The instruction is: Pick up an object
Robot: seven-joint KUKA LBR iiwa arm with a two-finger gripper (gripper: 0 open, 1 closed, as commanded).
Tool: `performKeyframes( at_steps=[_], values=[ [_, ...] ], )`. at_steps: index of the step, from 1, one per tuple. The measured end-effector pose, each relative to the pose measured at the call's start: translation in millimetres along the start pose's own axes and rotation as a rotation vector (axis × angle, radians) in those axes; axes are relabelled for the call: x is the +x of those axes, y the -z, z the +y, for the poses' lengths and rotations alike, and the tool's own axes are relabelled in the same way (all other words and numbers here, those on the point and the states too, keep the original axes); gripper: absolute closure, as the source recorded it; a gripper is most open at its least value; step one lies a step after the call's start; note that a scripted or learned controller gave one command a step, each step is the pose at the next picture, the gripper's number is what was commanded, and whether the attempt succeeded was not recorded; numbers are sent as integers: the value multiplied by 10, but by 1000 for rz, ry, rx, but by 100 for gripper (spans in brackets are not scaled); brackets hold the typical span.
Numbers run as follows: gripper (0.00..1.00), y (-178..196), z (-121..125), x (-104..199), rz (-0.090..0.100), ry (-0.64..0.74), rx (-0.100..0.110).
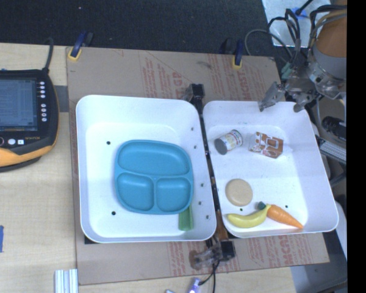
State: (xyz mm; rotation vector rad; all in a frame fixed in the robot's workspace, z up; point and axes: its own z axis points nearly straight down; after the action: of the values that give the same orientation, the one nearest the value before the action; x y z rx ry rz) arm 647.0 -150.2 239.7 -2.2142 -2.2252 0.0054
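My gripper (285, 101) hangs over the far edge of the right bin (317, 163), fingers spread open with nothing between them. Below it in that bin lie a small can on its side (229, 141) and a brown and white packet (266, 144). Nearer the front are a round tan cookie (239, 191), a yellow banana (247, 218) and an orange carrot (284, 217). The left bin (91, 163) holds a blue divided plate (153, 176) and a green block (185, 219) at its front right corner.
A teach pendant (18, 118) lies on the bench at the left. Clamps (196, 91) sit between the bins at back and front. Cables loop above the wrist at the top right.
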Motion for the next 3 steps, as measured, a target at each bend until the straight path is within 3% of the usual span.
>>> performKeyframes(
  at_steps=[1,2,3],
  values=[
    [0,-911,-654,-90,0,0,2],
    [0,-1311,-156,-564,-4,-1,-22],
    [0,-963,105,64,2,0,-3]
  ],
)
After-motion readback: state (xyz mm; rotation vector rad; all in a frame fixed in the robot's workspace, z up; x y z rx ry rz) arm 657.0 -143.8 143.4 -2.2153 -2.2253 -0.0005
